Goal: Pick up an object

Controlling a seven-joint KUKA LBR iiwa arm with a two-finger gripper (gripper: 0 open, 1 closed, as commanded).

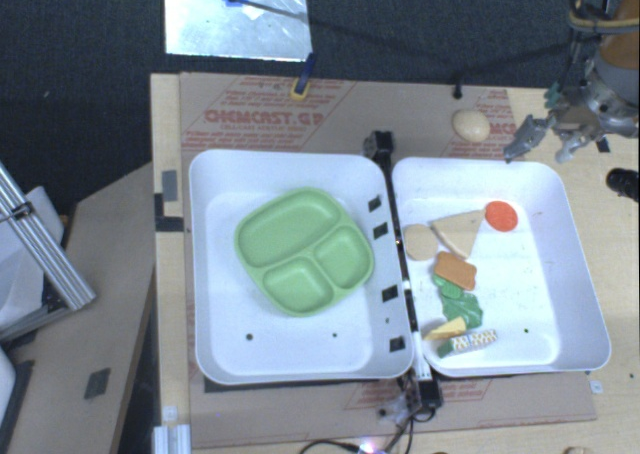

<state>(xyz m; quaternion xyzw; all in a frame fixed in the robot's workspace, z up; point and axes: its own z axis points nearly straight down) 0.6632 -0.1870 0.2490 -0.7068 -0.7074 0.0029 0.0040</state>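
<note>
The right bin (570,282) holds several toy food pieces: a red disc (501,216), a tan wedge (460,230), a round beige piece (420,240), an orange slab (455,270), green leafy pieces (462,302), a yellow piece (447,328) and a small striped piece (472,342). My gripper (541,147) hangs over the bin's back right edge, above and to the right of the red disc. Its fingers are spread open with nothing between them.
A green divided plate (303,250) lies in the left bin (215,342). A beige egg-shaped object (471,125) rests on the cardboard behind the right bin, just left of the gripper. A shiny sheet (235,2) lies at the back left.
</note>
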